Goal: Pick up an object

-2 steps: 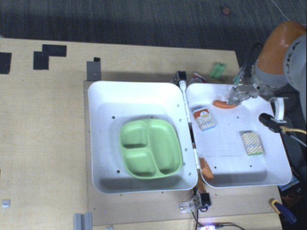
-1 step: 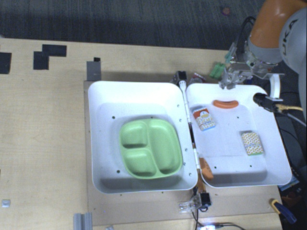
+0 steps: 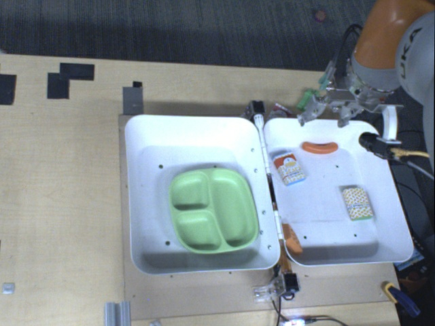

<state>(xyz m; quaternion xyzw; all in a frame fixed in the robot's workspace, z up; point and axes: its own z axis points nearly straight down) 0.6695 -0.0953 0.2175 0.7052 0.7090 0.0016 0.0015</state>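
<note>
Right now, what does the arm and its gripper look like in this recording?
The arm is grey with a rounded orange band above the wrist; dark lettering shows on the grey shell at the frame's right edge. Black cables loop beside the wrist. The gripper is a silver-grey metal assembly with pale fingers and a small green part on its left side.

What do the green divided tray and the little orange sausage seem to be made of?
Green divided tray: probably moulded plastic, matte with a soft sheen, with rounded, even-coloured compartments. Orange sausage: likely toy plastic or rubber, smooth and uniformly coloured; too small to be sure.
</note>
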